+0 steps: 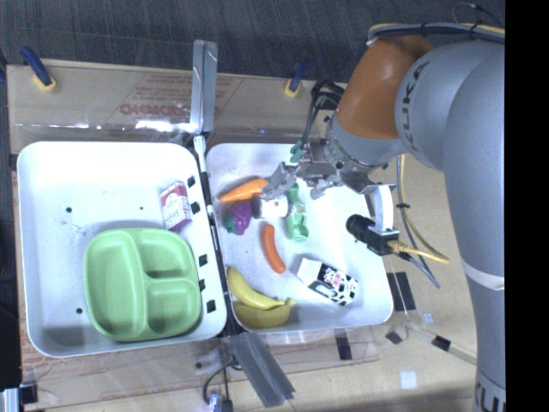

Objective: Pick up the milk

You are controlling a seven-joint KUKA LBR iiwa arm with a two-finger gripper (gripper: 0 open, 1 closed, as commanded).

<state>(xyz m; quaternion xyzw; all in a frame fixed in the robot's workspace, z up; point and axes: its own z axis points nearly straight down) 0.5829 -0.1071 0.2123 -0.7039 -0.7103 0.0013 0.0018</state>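
Observation:
The milk (329,283) is a small white carton with black cow patches, lying on its side near the front right of the right bin (369,312). My gripper (299,182) hangs over the back middle of that bin, well behind the milk and apart from it. Its two grey fingers (280,178) stand spread, open, with the top of a green bottle (297,220) just below them. Nothing is held between the fingers.
Around the gripper lie a carrot (244,190), a purple fruit (239,219), a small white piece (274,207) and a red sausage (273,248). A banana (254,301) lies front left of the milk. The left bin (51,187) holds a green divided plate (143,283) and a small red-and-white carton (175,204).

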